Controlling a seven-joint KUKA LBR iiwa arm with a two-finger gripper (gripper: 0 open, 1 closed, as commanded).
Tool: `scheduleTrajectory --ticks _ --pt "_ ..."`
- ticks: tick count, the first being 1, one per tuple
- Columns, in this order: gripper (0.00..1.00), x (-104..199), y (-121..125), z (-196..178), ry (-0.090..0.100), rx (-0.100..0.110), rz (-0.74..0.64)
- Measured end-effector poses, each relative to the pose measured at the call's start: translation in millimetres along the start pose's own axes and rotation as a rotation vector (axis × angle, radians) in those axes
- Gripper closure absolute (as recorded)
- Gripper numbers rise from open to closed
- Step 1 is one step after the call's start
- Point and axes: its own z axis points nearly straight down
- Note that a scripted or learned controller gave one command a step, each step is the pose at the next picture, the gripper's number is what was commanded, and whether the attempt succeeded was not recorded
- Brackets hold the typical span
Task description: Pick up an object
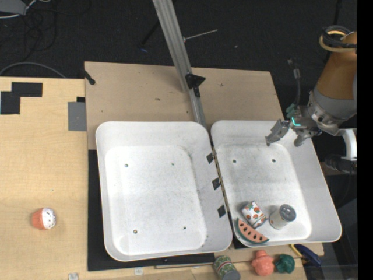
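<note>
My gripper hangs over the far right corner of the right bin, open, with nothing between its fingers. In the bin's near part lie a small red-and-white patterned object, a grey cylinder with a round cap and a watermelon slice toy at the near rim. They sit well in front of the gripper, toward the near edge.
The left bin stands beside the right one. A slanted metal rail runs from the back to the bins' joint. A red-and-white ball lies on the wood at left. Small toys lie in front of the right bin.
</note>
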Motion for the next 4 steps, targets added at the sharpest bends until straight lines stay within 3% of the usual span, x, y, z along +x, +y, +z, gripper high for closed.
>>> scheduleTrajectory --ticks 1,3,4 --pt "0.0 0.2 1.0 -2.7 -0.002 -0.004 -0.002" --pt "0.0 6.8 -3.8 112.9 -0.001 -0.003 0.001" --pt "1.0 6.4 -3.2 100.3 -0.002 -0.005 0.001"
